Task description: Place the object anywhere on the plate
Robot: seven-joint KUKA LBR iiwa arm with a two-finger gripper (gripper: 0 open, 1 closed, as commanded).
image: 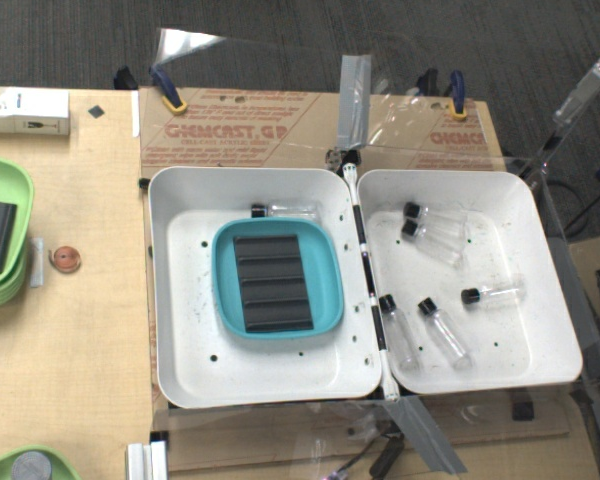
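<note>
White plastic forms the two shallow bins, set side by side on the bench and touching along a shared middle edge.

Camera view, left bin (170, 268): a teal plate (223, 268) with rounded corners sits near the middle of the bin floor. A black ridged insert (272, 283) lies on the plate and covers most of its flat centre. One clear tube (285, 210) with a black cap lies on its side on the bin floor just behind the plate's far rim, cap pointing left. It is close to the plate but off it.

Camera view, right bin (540, 268): five more clear, black-capped tubes lie on their sides. Two tubes (432, 233) rest close together in the far left part. One tube (492, 293) lies alone near the middle right. One tube (443, 331) lies tilted in the near part, and another tube (395, 325) lies just beside the bin's left wall. All five are well apart from the plate.

Camera view, surroundings: a brown cardboard sheet (240, 128) lies behind the bins, held by two clamps (167, 93). On the wooden table (90, 368) to the left stand stacked green bowls (10, 258), a small copper disc (65, 259) and a white box (25, 113).

Whether the claw is spread or pressed together cannot be told.
</note>
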